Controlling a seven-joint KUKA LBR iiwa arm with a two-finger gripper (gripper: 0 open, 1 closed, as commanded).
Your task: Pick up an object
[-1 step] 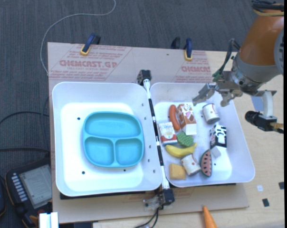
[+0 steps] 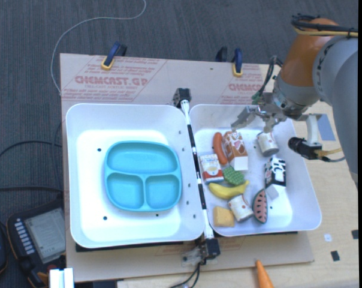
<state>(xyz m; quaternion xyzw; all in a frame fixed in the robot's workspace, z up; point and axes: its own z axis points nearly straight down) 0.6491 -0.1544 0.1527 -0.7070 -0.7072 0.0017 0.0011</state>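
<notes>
Gripper hangs over the back edge of the right bin, fingers spread apart, nothing between them. A small can lies just below the fingertips. Further toward the front of that bin: hot dog, carton, banana, watermelon slice. Far to its left, the left bin holds a blue divided plate.

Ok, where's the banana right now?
The banana lies in the right bin, toward its left side, just below the green item and above the small can.
</notes>
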